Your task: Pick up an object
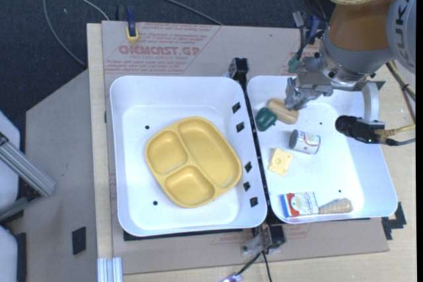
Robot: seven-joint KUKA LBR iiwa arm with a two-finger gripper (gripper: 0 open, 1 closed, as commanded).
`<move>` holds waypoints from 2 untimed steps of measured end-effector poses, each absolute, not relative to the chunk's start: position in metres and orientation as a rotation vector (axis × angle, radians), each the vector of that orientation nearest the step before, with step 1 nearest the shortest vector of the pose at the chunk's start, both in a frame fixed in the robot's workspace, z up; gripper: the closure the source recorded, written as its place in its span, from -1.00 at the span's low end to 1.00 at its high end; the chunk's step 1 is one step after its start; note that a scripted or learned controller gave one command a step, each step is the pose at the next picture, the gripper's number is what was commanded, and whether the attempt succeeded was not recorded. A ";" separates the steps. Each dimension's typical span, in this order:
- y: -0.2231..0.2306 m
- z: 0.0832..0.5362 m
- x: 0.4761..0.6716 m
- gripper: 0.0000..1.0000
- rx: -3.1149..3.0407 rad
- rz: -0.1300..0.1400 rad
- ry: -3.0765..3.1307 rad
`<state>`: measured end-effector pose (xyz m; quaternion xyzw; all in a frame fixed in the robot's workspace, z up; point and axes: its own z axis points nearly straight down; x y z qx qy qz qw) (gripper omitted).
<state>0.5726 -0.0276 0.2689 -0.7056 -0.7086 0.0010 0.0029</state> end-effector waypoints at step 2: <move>0.069 0.223 0.545 1.00 -2.212 0.003 -2.223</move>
